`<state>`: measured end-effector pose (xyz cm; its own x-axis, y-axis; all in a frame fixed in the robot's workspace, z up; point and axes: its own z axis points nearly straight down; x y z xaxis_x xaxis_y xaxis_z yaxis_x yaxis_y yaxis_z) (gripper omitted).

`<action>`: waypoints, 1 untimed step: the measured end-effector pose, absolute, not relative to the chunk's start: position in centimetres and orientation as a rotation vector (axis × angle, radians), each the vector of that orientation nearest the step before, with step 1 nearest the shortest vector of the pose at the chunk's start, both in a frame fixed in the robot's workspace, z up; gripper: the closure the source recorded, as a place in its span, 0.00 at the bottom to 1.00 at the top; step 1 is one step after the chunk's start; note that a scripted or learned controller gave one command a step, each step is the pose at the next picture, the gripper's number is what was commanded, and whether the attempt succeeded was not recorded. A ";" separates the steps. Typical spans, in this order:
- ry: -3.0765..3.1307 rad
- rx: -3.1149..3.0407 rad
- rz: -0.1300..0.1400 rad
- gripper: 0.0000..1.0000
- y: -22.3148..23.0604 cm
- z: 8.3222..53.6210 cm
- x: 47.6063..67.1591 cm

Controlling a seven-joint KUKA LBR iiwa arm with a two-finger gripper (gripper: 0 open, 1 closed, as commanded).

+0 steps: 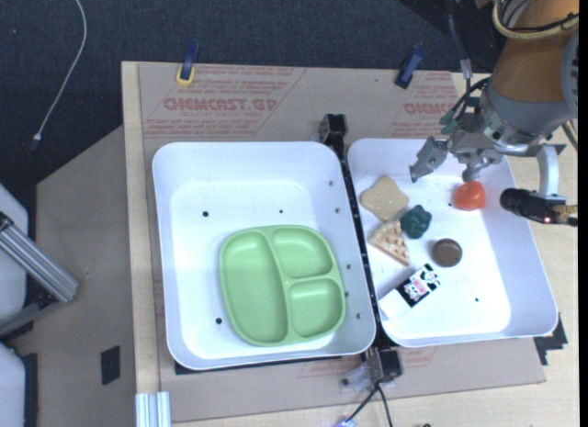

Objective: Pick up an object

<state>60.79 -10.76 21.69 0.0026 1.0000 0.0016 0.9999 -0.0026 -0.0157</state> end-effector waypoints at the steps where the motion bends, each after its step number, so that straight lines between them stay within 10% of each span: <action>1: -2.221 -2.221 0.001 0.00 -10.7 22.5 61.1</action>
